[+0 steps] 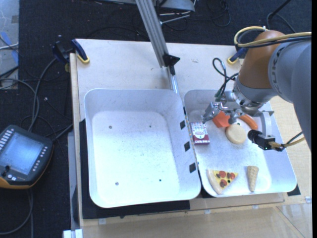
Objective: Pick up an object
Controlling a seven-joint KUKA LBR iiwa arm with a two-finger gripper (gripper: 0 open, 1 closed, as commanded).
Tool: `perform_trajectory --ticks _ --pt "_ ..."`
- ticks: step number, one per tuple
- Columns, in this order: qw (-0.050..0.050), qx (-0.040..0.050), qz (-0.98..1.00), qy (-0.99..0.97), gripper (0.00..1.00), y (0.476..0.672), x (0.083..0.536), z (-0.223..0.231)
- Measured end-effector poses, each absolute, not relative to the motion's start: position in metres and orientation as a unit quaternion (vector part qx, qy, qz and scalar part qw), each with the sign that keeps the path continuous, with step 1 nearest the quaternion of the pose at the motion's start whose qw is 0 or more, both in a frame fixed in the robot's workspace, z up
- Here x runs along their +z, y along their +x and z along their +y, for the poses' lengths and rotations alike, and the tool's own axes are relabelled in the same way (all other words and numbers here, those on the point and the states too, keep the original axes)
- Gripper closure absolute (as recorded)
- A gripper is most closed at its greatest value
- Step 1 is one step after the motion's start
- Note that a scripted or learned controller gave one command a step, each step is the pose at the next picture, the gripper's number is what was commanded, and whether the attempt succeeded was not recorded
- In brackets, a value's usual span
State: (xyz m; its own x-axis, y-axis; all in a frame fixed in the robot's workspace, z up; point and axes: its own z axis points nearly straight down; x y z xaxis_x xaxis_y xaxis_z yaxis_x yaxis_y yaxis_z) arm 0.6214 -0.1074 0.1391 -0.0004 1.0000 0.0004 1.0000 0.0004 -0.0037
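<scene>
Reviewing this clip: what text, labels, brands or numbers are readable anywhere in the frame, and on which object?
Nothing can be quoted with confidence.
Small red and white carton in the right bin: has printing on its face, too small and blurred to read.
Teach pendant on the floor at the left: its screen is lit, but no characters can be made out.
Pizza slice toy, cone and the left bin: no lettering visible.

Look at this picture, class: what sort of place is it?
Probably a robotics lab. A grey robot arm reaches over two white bins, one holding toy food such as a pizza slice, and a control pendant lies on the dark floor among cables.
</scene>
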Motion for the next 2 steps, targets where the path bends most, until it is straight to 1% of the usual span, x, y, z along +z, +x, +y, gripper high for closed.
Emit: perform_trajectory --ticks 1,2 --pt "-0.001 -0.0013 -0.707 -0.707 0.00 0.623 0.097 -0.107" --pt "-0.002 -0.0024 -0.708 -0.707 1.00 0.624 0.109 -0.107"
